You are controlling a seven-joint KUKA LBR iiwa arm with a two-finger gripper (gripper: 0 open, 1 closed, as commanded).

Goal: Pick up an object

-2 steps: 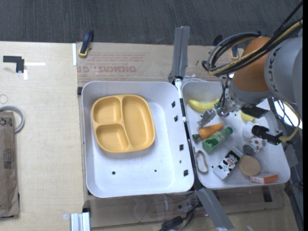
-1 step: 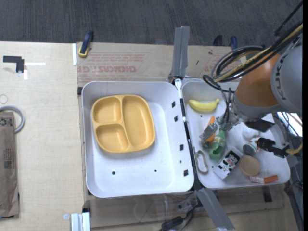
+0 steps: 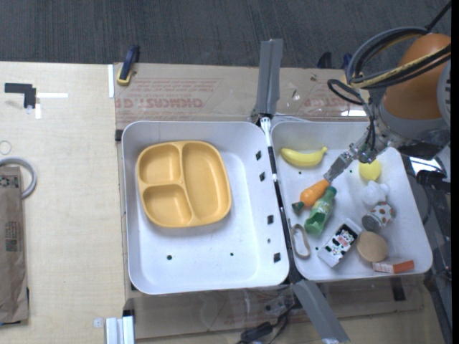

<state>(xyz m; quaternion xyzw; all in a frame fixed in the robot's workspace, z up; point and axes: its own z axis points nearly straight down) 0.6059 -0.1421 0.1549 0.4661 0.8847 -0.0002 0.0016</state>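
Low over the back of the right bin (image 3: 422,224), near its far wall: end effector (image 3: 362,155), reaching in from the right. Open or closed, cannot tell; nothing seen held.

Just below and slightly right of it, almost touching: lemon (image 3: 370,169), resting on the bin floor. Right under the lemon, a white lump (image 3: 373,190); below that, a spotted ball (image 3: 382,212).

To the end effector's left, well apart: banana (image 3: 305,156), lying across the back-left corner. Down-left of the end effector: carrot (image 3: 315,190), tilted, with a green bottle (image 3: 320,211) just beside and under it, the two apparently touching.

Along the front of the same bin: a metal loop (image 3: 300,241) by the left wall, a cow-print box (image 3: 340,244), a wooden disc (image 3: 372,247) and an orange marker (image 3: 394,266) at the front-right.

In the left bin (image 3: 130,213), well away from the end effector: a yellow divided plate (image 3: 183,183), lying flat toward the back-left. Both bins side by side on the worktop (image 3: 57,192).
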